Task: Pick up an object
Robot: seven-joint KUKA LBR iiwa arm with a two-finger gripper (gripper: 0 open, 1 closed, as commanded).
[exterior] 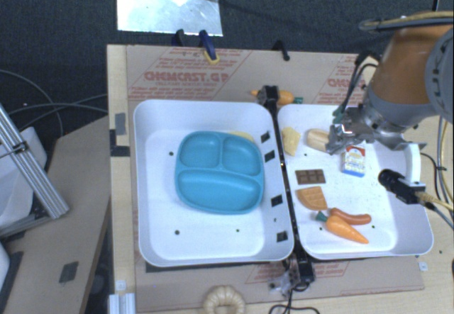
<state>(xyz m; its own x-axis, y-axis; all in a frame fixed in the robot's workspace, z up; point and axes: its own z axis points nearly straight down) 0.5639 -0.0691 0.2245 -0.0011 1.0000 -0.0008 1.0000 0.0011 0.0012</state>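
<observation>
Camera view, as I see it: left bin [152, 164] holds a blue divided plate [218, 171]; right bin [411, 234] holds toy foods. Gripper [339, 137] hangs beside a small carton [353, 161], touching a pale bread piece [317, 139]; grip state I cannot tell.

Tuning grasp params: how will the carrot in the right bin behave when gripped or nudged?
The carrot looks like smooth toy plastic, so probably light, stiff and a bit slippery. Its rounded, tapered body would likely roll or pivot if pushed, maybe into the hot dog touching it.
</observation>
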